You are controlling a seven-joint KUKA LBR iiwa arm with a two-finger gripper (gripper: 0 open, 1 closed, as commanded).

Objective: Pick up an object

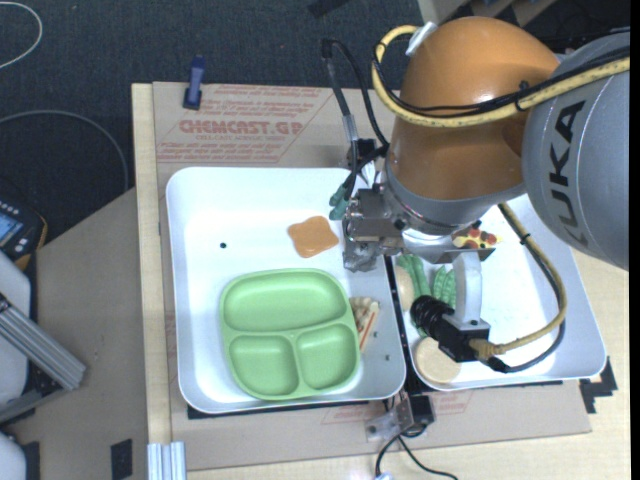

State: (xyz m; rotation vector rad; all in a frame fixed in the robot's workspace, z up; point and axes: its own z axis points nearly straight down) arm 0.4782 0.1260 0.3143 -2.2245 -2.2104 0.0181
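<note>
My gripper (357, 252) hangs over the divider between the two bins, just right of an orange flat piece (311, 236) lying in the left bin (200, 228). A green divided plate (290, 334) takes up the front of that bin, with a small bundle of pale sticks (365, 318) at its right edge. In the right bin (570, 318) lie green pieces (441, 284), a colourful toy (476, 238) and a tan round disc (436, 364), all partly hidden by the arm. I see nothing held by the gripper.
The big orange and grey arm (470, 118) covers the back of the right bin. Black and yellow cables (520, 343) loop over that bin. A cardboard sheet (240, 123) with a blue clip (194, 83) lies behind the left bin.
</note>
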